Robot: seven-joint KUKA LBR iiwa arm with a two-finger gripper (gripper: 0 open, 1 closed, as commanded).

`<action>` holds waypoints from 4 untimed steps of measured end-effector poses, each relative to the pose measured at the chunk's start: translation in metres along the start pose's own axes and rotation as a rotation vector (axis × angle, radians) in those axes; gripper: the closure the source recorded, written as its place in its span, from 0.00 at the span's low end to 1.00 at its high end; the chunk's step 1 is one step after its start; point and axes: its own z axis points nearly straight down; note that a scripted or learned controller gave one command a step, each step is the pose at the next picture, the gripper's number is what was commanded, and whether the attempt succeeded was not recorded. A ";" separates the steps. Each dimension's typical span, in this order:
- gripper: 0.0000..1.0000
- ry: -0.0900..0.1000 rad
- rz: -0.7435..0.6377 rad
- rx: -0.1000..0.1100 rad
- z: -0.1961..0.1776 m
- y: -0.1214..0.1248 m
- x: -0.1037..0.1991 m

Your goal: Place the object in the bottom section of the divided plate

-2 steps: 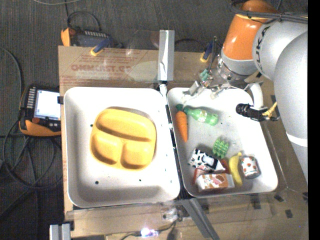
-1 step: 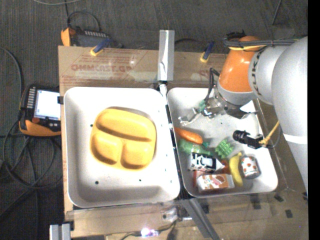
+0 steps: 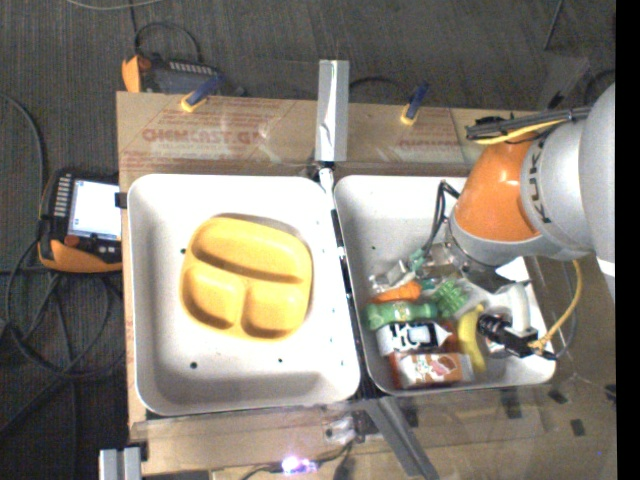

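Claw (image 3: 432, 264) low over right white bin's (image 3: 400, 200) toy pile, beside the orange carrot (image 3: 400, 293); grip state unreadable. Yellow divided plastic plate (image 3: 247, 276) lies well left, in left bin (image 3: 150, 268).

We see the bench (image 3: 250, 133), a brown board with faint red lettering, carrying two shallow white bins set side by side and touching. The left bin (image 3: 160, 368) sits toward the near left corner, the right bin (image 3: 385, 203) beside it. Two clamps, one blue-handled (image 3: 200, 93) and one yellow-tipped (image 3: 414, 103), grip its far edge.
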 end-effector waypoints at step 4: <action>1.00 0.001 0.222 0.018 -0.109 0.044 0.121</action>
